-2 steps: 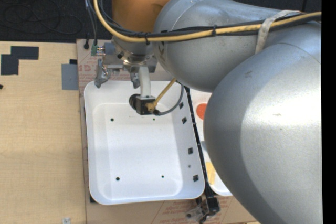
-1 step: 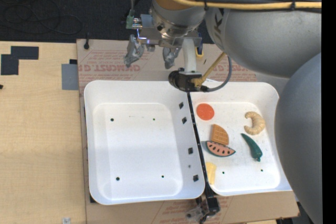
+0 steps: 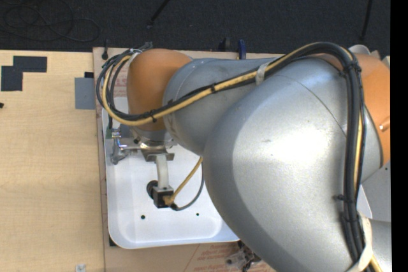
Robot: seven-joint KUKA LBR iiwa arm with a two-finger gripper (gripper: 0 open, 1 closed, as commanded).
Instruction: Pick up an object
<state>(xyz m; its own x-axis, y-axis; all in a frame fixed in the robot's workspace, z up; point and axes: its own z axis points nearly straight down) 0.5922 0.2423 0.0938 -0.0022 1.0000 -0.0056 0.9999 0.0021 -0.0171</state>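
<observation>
Pale wooden bench (image 3: pixel 44 169) at left; 1 white bin (image 3: pixel 159 232) lower centre, the grey arm's tip (image 3: pixel 120 151) low over its left wall; whether that tip is open or shut cannot be told

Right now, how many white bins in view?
1: the white bin at lower left, partly under the arm. The arm's bulk could hide another to its right.

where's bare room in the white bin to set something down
Bare floor lies in the white bin along its near rim, between its left wall and the arm. The wooden bench top left of the bin is bare too. The bin's far end is crowded under the orange band.
</observation>
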